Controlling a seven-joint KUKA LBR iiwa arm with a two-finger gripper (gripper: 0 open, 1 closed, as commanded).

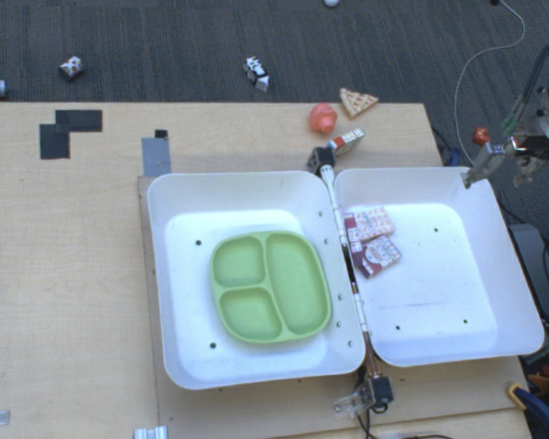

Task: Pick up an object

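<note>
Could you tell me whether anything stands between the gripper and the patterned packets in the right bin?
Nothing visible does. The gripper hangs at the right bin's upper right corner, and bare white floor separates it from the patterned packets by the divider.

One camera sits high above the bench (pixel 66 271), looking down at a slant toward 12 o'clock, both white bins (pixel 185 265) in sight.

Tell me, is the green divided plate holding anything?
Empty: all three compartments of the green plate in the left bin show bare green.
</note>
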